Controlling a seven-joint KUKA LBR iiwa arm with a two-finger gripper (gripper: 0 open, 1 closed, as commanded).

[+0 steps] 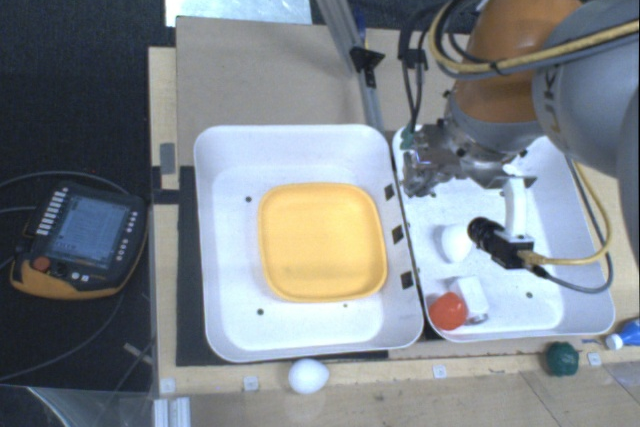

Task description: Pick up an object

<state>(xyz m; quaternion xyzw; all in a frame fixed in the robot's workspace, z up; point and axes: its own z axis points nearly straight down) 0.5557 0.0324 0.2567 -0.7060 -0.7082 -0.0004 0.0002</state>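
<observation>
Egg-shaped white object [454, 242] is the nearest thing I could take: it lies in the right bin [560, 315], toward the front of the table from my gripper [420, 170], slightly off to the arm's side. My gripper hangs at the back-left part of that bin, close to the wall [396, 215] shared with the left bin [215, 245]. I cannot tell from this slant whether it is spread or closed; the wrist hardware hides that, and I see nothing caught in it.

The white object looks rounded with no marked long axis, so I judge approach angle matters little. A black cylindrical fitting [490, 237] on my cabling sits just beside it, on the side away from the shared wall, and may crowd a descent there.

Further toward the front lie a red ball [447, 311] and a small white block [472, 296], touching or nearly so. The yellow plate [322, 241] rests flat in the left bin, across the wall from me, a poorer candidate.
</observation>
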